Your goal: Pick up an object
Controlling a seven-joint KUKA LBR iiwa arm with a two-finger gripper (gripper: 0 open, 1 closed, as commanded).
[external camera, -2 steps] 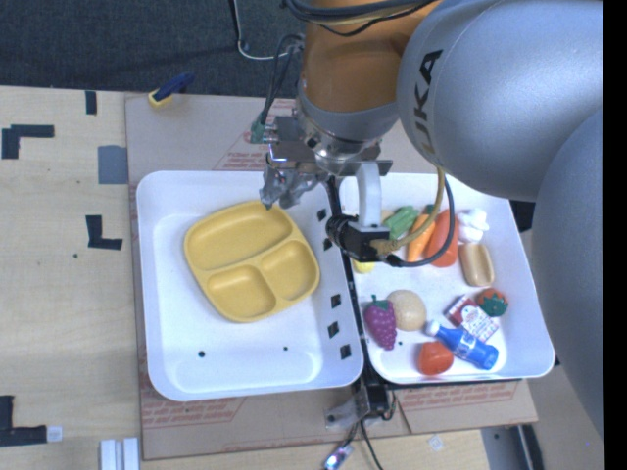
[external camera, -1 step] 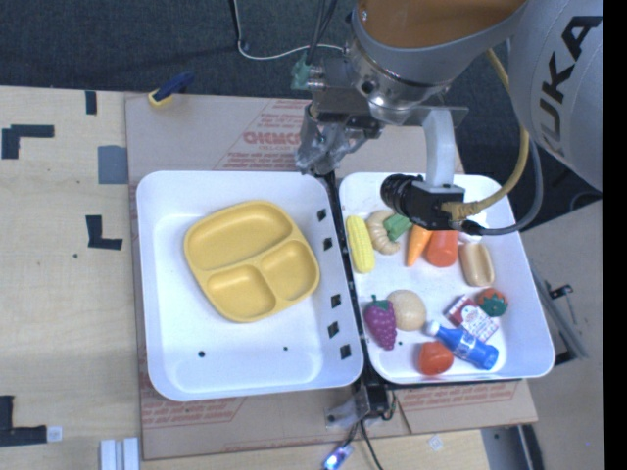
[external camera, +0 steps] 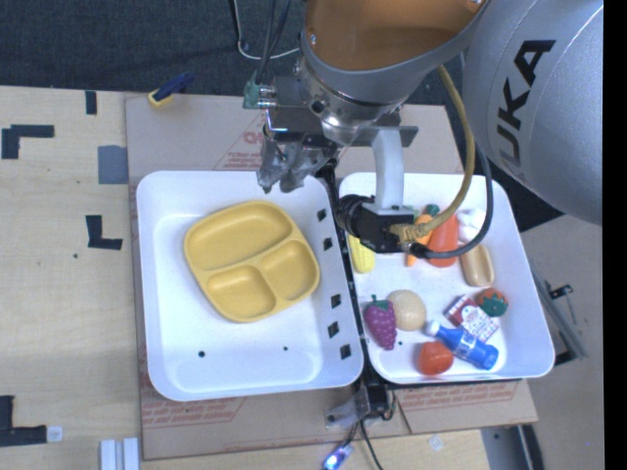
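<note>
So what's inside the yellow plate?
Nothing can be seen in the yellow plate's three sections. The gripper is above the bin's far edge and covers none of the plate.

Two white bins: the left bin (external camera: 162,292) holds a yellow divided plate (external camera: 252,259), and small black marks run down the bins' shared rim. The right bin (external camera: 524,292) holds a purple grape bunch (external camera: 380,322), a beige egg-shaped piece (external camera: 409,309), a red tomato (external camera: 435,358), a blue bottle with a white label (external camera: 468,347), a red-and-white packet (external camera: 466,315), an orange carrot (external camera: 438,233), a tan bread roll (external camera: 477,263), and a yellow piece (external camera: 361,256). The arm (external camera: 549,76) is grey with an orange band (external camera: 392,13). The bench (external camera: 59,292) is pale wood-coloured with black marks; a brown cardboard sheet (external camera: 196,125) carries faint red print.
</note>
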